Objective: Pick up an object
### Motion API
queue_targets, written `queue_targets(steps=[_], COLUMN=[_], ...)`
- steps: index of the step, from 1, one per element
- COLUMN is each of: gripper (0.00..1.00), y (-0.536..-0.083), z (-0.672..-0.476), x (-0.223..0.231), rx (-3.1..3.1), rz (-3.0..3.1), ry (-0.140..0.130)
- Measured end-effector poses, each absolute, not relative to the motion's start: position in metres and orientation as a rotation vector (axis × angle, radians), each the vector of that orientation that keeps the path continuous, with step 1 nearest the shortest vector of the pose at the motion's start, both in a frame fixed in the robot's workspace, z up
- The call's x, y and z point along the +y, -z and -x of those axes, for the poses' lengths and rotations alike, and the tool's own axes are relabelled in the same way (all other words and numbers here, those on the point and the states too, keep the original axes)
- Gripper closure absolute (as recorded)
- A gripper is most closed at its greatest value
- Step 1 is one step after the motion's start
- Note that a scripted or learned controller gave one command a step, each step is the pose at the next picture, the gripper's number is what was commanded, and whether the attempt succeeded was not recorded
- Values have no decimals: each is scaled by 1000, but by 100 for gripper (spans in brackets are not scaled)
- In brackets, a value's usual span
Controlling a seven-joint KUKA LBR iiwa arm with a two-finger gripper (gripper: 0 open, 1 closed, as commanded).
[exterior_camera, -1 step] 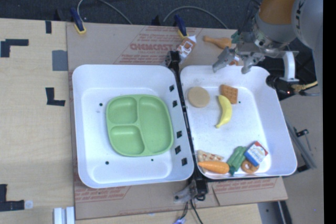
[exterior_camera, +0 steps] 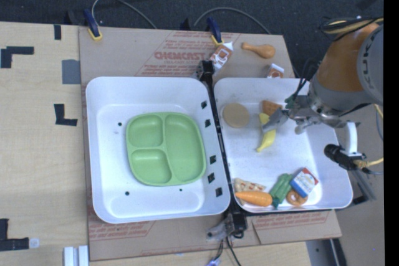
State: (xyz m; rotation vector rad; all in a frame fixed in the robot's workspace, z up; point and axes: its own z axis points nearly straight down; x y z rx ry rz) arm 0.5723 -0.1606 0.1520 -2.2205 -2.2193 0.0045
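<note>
A grey arm with an orange band reaches in from the right over 2 shallow white bins set side by side on a cardboard-covered surface (exterior_camera: 168, 59). The left bin (exterior_camera: 103, 103) holds a green divided plate (exterior_camera: 166, 148) with 3 compartments. Over the right bin (exterior_camera: 324, 196), the end effector (exterior_camera: 277, 118) hangs low above a yellow banana (exterior_camera: 266, 140), which lies just below and slightly left of its tip; whether the 2 touch, and whether the end effector is apart or together, cannot be told. A round tan disc (exterior_camera: 236, 115) lies just to the left. Along the right bin's front edge sit a carrot (exterior_camera: 254, 198), a green vegetable (exterior_camera: 280, 187) and a small red and white carton (exterior_camera: 303, 182).
</note>
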Motion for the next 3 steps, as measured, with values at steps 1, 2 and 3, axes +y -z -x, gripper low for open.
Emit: queue_targets(steps=[1,2,3], gripper=[0,100,100], y=[-86,-96,-185], z=[-572,-573,-600], x=[-131,-132,-74], rx=[-2223,-2226,-2225], rz=[2222,2225,2219], ry=[1,2,1])
